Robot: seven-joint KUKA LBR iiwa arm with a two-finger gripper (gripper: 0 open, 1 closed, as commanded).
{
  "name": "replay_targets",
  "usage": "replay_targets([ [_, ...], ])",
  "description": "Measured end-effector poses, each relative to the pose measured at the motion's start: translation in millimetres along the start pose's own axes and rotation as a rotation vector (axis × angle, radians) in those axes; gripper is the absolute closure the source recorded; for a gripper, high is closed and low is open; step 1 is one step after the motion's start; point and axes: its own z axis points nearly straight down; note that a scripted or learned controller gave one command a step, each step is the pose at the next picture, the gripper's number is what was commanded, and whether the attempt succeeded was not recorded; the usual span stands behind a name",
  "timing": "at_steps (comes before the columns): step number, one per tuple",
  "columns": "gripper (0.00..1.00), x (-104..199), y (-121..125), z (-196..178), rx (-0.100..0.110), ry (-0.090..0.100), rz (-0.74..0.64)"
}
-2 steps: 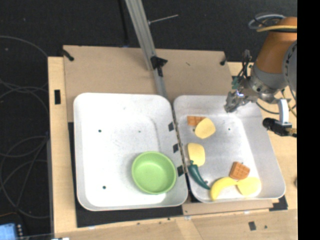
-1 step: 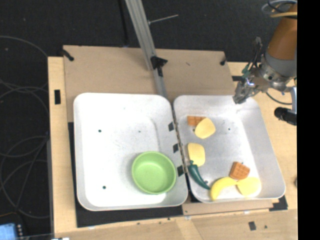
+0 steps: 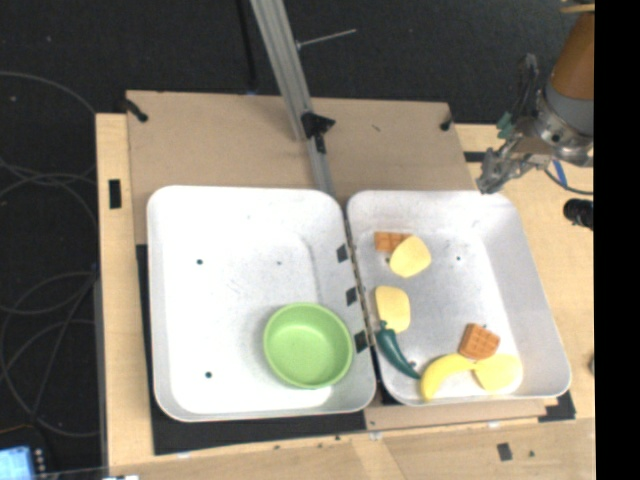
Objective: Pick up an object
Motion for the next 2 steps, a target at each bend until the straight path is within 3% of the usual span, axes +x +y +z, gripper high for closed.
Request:
replay_targets([
  [2, 1.0, 95.5, -15.9, -10.6, 0.005, 0.002, 0.0],
])
